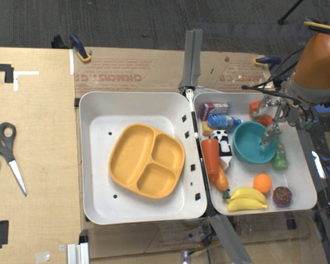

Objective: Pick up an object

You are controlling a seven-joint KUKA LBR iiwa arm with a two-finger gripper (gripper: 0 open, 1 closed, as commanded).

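Right now the gripper (pixel 270 137) hangs over the right-hand bin (pixel 305 164), its metal fingers pointing down at the right rim of a teal bowl (pixel 253 143) that sits near the middle of that bin. How far the fingers stand apart cannot be told from this slant, and nothing shows between them.

Since the fingers reach for its rim, the bowl looks the likeliest thing to be picked. It seems a light, stiff plastic piece with a smooth, probably slippery wall, so a pinch across the rim, one finger inside and one outside, appears the best hold; a shallow bite could let it tip or slide free.

Close neighbours crowd it: a small green bottle (pixel 280 159) just beside its right edge, an orange fruit (pixel 262 182) toward the bin's front edge, a toy banana (pixel 246 198) and a dark round fruit (pixel 282 195) at the front, and a toy carrot (pixel 212 159) along the left wall. A blue packet (pixel 220 120) lies toward the back left corner.

The left bin (pixel 93 158) carries a yellow divided plate (pixel 147 160).
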